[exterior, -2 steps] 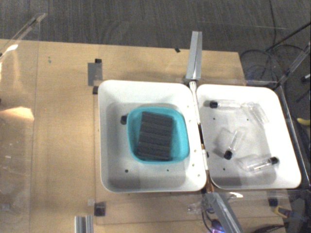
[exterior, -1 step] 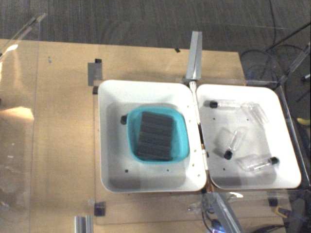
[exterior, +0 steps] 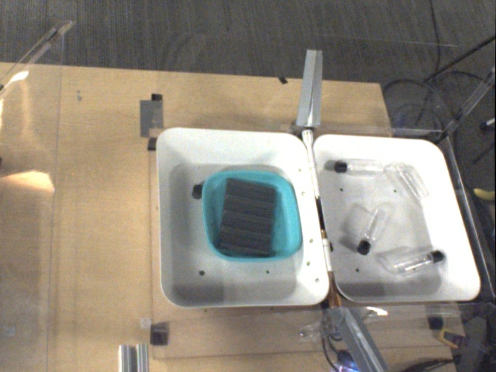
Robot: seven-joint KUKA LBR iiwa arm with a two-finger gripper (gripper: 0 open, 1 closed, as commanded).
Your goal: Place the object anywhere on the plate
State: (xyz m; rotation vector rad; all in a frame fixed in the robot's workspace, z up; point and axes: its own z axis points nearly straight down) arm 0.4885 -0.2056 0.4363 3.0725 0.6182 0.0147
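Since the dark ribbed block lies flat on the teal plate in the left bin, well inside the plate's rim, the task looks met, if that block is the object meant. How the gripper stands, spread or pressed together, I cannot tell from this view. The right bin holds several clear tubes with black caps: one along the far wall, one near the middle, one toward the near corner, and what may be a fourth, paler one, too faint to be sure of. If one of these is the real target, trouble is likely. They are round and smooth, so a pinch set off their axis could squirt a tube sideways or send it rolling against the wall. Their clear bodies also blend into the white floor, which could mislead an aimed grasp. Set down beside the block on the plate, a tube might roll off the shallow rim. A small dark thing touches the plate's left edge; it is too blurred to name.
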